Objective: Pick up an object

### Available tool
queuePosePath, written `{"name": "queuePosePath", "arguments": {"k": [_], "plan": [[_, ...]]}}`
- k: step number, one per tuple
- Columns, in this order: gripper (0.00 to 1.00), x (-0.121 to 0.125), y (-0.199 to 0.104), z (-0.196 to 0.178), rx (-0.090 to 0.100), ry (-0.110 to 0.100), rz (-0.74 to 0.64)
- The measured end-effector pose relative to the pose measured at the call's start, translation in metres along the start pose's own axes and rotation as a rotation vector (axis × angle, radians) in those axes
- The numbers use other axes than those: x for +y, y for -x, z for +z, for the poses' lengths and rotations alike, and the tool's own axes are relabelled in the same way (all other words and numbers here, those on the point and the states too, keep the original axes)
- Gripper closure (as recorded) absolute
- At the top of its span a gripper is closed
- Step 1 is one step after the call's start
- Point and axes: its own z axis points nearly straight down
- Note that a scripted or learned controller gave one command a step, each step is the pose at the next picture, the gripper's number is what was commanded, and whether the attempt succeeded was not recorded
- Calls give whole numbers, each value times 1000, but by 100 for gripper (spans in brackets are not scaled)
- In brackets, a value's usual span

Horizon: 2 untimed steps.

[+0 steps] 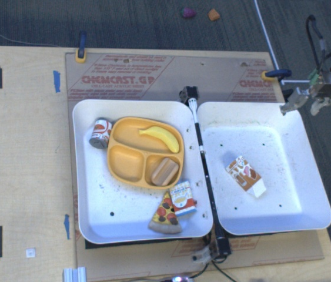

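In the right bin (pixel 306 181) lies a small brown and white packet (pixel 246 175), flat near the middle. The left bin (pixel 89 204) holds a yellow divided plate (pixel 127 160) with a banana (pixel 160 137) and a bun-like piece (pixel 164 171) in it. Beside the plate lie a tipped can (pixel 100 133), a small carton (pixel 183 197) and a toy pizza slice (pixel 165 216). My gripper (pixel 302 104) hovers over the right bin's far right corner, open, with nothing between its fingers. It is well away from the packet.
A black divider clip (pixel 189 94) sits where the two bins meet at the back. A blue clamp (pixel 277 73) and a yellow clamp (pixel 81 54) pin the cardboard sheet. A thin white rod (pixel 262 22) crosses the upper right.
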Motion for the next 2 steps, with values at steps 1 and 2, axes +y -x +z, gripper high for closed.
{"name": "queuePosePath", "arguments": {"k": [1,2], "plan": [[0,-42,-19,114,1,-2,1],[0,-89,-27,141,-1,2,0]]}}
